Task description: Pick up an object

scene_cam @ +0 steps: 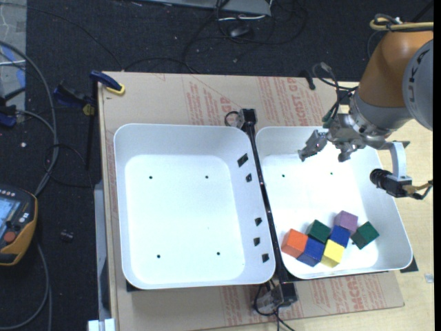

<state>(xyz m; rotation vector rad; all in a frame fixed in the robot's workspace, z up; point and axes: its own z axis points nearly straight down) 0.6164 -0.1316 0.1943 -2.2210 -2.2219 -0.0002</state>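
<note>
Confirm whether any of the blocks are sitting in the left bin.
No: the blocks, such as the orange block and purple block, all cluster in the right bin, at its near end.

Coloured cubes (pixel 329 238) clustered in right bin (pixel 296 143)

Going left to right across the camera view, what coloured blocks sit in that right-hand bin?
Orange cube → dark blue cube → yellow cube → purple cube → dark green cube, all in the right white bin.

A single fixed camera looked down at a slant from above the bench (pixel 207 95). It framed both white bins (pixel 131 205) and surrounding floor.
</note>
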